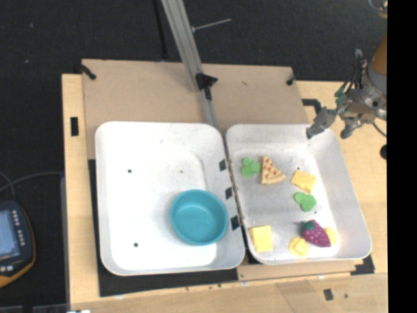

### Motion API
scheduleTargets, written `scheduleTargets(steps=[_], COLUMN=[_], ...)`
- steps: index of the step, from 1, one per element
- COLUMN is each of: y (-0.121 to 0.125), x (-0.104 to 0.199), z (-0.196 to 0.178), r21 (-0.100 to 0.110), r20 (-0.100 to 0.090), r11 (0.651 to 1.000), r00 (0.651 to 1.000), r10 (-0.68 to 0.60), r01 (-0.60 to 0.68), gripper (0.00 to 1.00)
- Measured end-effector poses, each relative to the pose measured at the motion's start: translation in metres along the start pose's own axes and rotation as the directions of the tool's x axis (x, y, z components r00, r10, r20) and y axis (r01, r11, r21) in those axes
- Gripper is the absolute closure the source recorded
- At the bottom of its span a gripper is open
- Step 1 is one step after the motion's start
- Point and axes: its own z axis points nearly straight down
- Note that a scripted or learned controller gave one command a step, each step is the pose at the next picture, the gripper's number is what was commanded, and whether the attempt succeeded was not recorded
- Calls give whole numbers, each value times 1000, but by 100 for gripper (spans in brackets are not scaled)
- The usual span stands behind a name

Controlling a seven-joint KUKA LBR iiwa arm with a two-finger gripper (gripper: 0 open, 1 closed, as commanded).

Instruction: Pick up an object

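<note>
Nearest, in the right bin (352, 194): yellow block (261, 238) by the near-left corner, small yellow bit (298, 246) beside it, then purple grapes (315, 233) with another yellow piece (331, 235) touching on the right, partly hidden behind the bunch. Grapes lying with long axis roughly left to right.

In the left bin (130, 149), a blue bowl (198, 217), upright, near the divide.

Farther back in the right bin: green lump (305, 202), yellow wedge (303, 180), pizza slice (272, 171), second green lump (249, 168). Slice lying flat, long axis running near to far, narrow tip seemingly pointing away. Too small and blurred to name either green shape.

Farthest: claw (331, 126) over the bin's far-right corner, fingers spread, pinching nothing. Every toy nearer than and left of the claw; wedge closest to it, yet clearly apart. Arm cut off at the right edge.

Beyond, a grey pole (184, 41) slanting up from between the bins.
</note>
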Motion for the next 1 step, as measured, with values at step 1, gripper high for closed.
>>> scheduleTargets(steps=[1], y=[0], x=[0], z=[0], r21=[0], r20=[1], r11=[1000], r00=[1000], r10=[-1], r01=[1], gripper=[0])
